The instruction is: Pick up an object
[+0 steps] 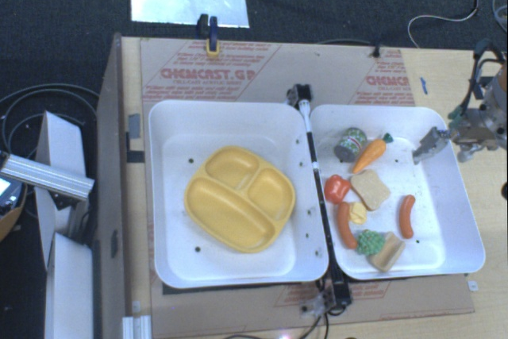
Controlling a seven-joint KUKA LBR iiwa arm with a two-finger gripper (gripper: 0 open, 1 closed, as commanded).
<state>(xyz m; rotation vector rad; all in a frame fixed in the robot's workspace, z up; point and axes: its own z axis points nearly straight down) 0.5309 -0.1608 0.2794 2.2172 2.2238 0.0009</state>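
The right bin [456, 202] holds several toy foods: a small can [349, 144], a carrot [370, 154], a red pepper [336, 188], a bread slice [371, 189], a sausage [406, 216], a second sausage [345, 225], broccoli [369, 240] and a wedge of bread [389, 254]. My gripper [448, 148] hovers over the bin's upper right corner, right of the carrot and apart from every item. It is open, with nothing between its fingers.
A yellow divided plate [238, 198] lies in the left bin [171, 171]. A ridge [316, 186] separates the two bins. Cardboard [206, 71] lies under the bins. White boxes and cables sit off the bench at the left.
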